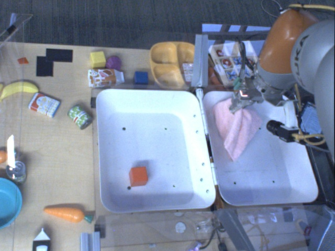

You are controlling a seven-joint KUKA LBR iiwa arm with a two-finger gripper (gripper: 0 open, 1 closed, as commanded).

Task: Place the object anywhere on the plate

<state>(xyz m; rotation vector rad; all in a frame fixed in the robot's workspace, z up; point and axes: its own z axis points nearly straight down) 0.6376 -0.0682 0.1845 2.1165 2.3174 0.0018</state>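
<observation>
A pink cloth hangs in a tapering fold over the upper left part of the right bin. Its top edge is pinched in my gripper, which is shut on it. The arm comes in from the upper right, its orange band above the wrist. A yellow divided plate sits on the bench behind the left bin. A blue plate shows at the bench's left edge. An orange-red cube lies in the lower part of the left bin.
Toys are scattered on the bench to the left: a banana, a small carton, a green can, a carrot, a yellow block and a blue block. Printed boxes stand behind the right bin.
</observation>
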